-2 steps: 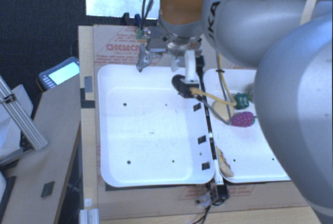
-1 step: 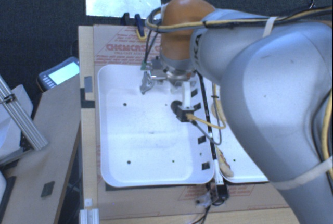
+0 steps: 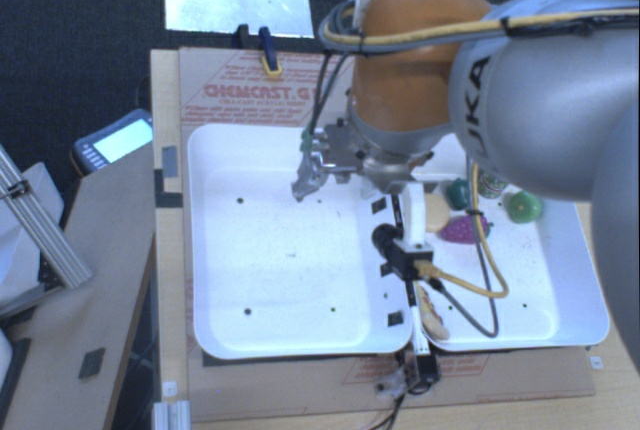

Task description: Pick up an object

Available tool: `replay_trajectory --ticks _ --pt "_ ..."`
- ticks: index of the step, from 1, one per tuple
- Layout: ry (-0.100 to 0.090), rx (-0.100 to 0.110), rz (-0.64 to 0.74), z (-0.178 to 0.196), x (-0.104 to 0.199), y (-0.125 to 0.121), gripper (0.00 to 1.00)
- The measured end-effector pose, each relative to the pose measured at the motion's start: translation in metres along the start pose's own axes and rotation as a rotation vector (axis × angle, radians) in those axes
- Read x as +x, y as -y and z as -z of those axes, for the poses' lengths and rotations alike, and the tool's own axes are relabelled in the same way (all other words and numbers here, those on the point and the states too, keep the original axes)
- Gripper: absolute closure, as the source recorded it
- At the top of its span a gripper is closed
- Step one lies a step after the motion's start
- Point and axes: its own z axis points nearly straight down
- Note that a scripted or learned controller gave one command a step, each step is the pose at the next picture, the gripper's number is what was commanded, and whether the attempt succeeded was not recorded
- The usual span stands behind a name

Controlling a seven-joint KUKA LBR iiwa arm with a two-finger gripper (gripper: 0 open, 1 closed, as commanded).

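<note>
Objects: I counted one green ball [image 3: 522,207] and one purple piece [image 3: 460,230]; my tool [image 3: 308,180] hung over the left bin [image 3: 270,258], its grip unreadable.

Soft, slightly blurry picture; white bins [image 3: 215,218] glare.

Purple object [image 3: 460,230]; green object [image 3: 523,208]; right bin [image 3: 560,318]

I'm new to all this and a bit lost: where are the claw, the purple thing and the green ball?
claw [image 3: 308,180]: camera view, its metal tip over the left bin.
purple thing [image 3: 459,230]: camera view, its middle, in the right bin.
green ball [image 3: 523,208]: camera view, its centre.
</note>
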Motion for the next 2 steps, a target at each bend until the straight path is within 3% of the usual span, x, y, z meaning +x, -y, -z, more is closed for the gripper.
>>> replay_trajectory --ticks 1,2 --pt "0.005 -0.007 -0.013 0.0599 -0.0817 -0.0287 0.00" --pt "0.003 -0.003 -0.003 0.0671 -0.0763 -0.0277 1.00"
